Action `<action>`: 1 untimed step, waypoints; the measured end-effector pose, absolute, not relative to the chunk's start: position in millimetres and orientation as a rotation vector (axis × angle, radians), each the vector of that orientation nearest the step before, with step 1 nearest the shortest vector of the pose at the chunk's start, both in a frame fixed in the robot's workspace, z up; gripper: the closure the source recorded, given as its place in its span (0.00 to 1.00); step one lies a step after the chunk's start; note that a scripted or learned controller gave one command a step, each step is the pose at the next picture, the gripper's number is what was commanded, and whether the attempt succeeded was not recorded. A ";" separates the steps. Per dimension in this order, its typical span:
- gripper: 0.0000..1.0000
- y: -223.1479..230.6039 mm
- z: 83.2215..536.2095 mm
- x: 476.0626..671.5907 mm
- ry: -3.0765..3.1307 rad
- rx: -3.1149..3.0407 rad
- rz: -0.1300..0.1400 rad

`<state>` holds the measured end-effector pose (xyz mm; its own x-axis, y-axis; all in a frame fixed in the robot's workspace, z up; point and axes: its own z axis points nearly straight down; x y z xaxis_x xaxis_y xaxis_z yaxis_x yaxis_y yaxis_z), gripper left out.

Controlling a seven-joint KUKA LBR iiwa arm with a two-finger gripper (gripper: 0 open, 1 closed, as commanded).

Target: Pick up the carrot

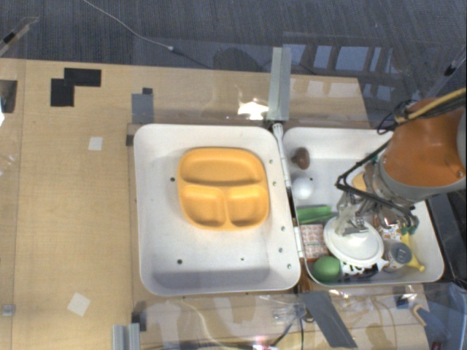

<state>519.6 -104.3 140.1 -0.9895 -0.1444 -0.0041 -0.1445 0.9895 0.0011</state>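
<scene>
The gripper hangs low over the middle of the right bin, just above a white rounded object. The grey wrist with its orange band reaches in from the right and covers much of that bin's right half. Round the gripper lie a long green vegetable, a green ball and a yellow piece. Nothing can be seen held in the gripper.
The left bin holds a yellow divided plate. In the right bin's far left corner lie a brown lump and a white ball. A red-patterned packet and a small grey can lie towards the front.
</scene>
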 end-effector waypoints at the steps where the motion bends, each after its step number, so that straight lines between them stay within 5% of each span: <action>1: 0.00 -105.4 140.8 519.9 3.128 -0.226 0.000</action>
<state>519.9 -105.4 140.8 -0.9896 -0.1435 -0.0056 -0.1435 0.9896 -0.0004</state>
